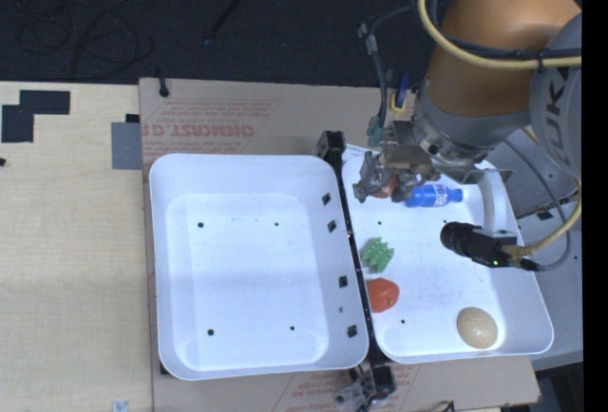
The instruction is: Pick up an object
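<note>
My gripper (pixel 370 184) hangs over the far left corner of the right bin (pixel 518 306), close to the divider between the bins. A small blue bottle (pixel 432 196) lies on its side just to the right of the gripper, partly under the wrist. Nearer the front, along the bin's left side, sit a green knobbly object (pixel 377 254) and, below it, a red rounded object (pixel 382 294). A tan egg-shaped object (pixel 477 327) rests in the front right corner. Nothing shows as held.
The left bin (pixel 180 306) stands beside the right one, with a black clip strip (pixel 344 239) between them. Both sit on a cardboard sheet (pixel 237 121). The arm's large orange and grey body (pixel 499 49) looms over the right bin's far side.
</note>
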`<state>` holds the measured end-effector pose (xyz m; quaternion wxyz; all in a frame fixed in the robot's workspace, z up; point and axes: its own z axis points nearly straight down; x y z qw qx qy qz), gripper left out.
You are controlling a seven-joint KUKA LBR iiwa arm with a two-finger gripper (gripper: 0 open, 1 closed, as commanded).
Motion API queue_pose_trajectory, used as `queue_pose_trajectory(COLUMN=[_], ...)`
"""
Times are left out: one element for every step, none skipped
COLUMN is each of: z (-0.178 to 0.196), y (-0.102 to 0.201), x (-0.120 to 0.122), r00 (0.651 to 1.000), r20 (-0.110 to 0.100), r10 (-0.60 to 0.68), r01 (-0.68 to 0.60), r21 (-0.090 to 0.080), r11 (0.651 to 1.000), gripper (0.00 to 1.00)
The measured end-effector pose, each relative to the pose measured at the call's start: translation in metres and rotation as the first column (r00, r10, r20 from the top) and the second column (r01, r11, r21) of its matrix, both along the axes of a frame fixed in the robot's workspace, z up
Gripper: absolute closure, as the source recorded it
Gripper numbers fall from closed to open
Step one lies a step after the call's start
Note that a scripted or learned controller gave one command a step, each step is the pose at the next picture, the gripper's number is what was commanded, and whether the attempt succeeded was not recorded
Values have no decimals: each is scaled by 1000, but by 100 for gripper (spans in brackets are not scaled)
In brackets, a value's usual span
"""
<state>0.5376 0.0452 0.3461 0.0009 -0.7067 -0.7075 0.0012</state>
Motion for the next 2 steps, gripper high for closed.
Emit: queue_pose_trajectory(z=[102,-17], y=[-2,15], x=[-61,-62], r00=[1000,1000], r20=[5,-17], r10=[-1,0], r01=[1,0], r21=[0,-3], r11=[1000,1000], gripper=[100,100])
